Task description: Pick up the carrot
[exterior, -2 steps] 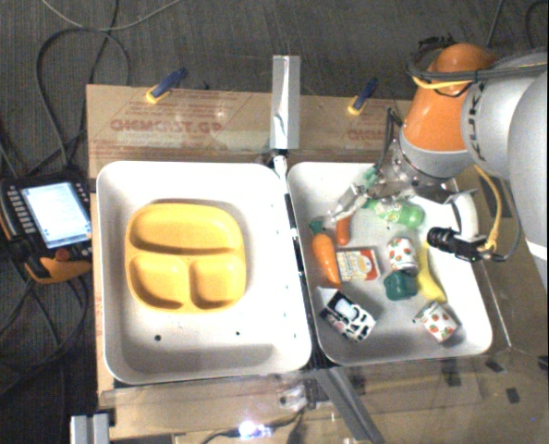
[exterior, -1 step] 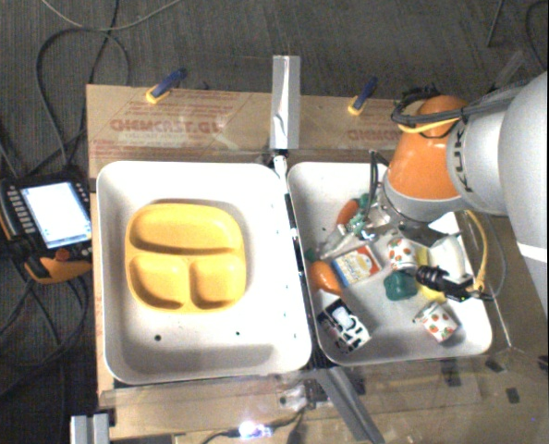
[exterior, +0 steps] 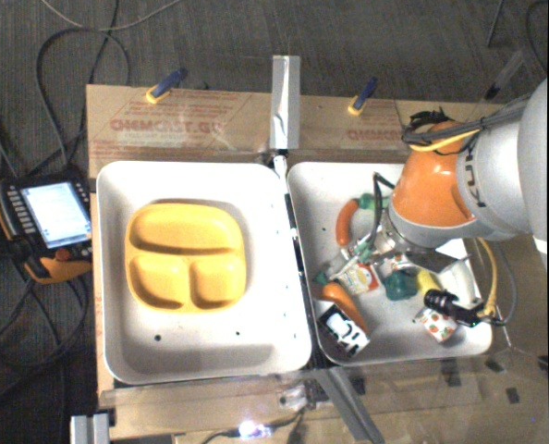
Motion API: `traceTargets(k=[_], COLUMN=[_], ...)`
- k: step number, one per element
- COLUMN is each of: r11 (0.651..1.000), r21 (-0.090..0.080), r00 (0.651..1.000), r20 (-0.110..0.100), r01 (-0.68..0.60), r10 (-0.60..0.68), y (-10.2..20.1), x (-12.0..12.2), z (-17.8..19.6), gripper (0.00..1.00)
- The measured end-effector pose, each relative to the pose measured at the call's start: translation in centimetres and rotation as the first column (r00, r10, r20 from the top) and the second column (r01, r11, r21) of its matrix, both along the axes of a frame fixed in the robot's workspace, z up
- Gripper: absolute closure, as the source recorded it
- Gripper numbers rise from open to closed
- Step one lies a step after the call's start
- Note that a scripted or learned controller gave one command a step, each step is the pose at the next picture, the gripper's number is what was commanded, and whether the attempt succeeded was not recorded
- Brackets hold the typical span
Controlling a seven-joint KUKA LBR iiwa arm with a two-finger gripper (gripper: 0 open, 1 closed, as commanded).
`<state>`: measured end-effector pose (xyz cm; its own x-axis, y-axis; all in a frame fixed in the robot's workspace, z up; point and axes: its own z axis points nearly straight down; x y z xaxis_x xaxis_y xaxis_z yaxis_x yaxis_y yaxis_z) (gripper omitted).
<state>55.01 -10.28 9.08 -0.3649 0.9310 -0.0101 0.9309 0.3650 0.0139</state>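
**A:** What is the biggest thing on the bench?

**B:** The two white bins. The left bin (exterior: 117,340) holds a yellow divided tray (exterior: 188,254). The right bin (exterior: 482,340) holds a clutter of small things, and the grey arm with its orange band (exterior: 429,192) hangs over that bin's middle.

**A:** And the gripper?

**B:** The gripper (exterior: 378,248) sits low under the orange band, among the clutter. I cannot tell how its jaws stand; the wrist hides them.

**A:** Where is the carrot?

**B:** The carrot (exterior: 342,300) lies near the bin's left wall, below and left of the gripper and apart from it, just above a black-and-white object (exterior: 343,328). A red-orange pepper (exterior: 347,220) lies above it, and a teal object (exterior: 400,286) to its right.
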Motion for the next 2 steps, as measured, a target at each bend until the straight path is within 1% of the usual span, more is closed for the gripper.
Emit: traceTargets(k=[1,2], r11=[0.998,1.000], r21=[0.004,0.005], r00=[0.998,1.000], r20=[0.002,-0.019], r01=[0.059,-0.010], r10=[-0.059,0.010], y=[0.0,6.0], x=[0.0,-3.7], z=[0.0,9.2], gripper=[0.00,0.00])
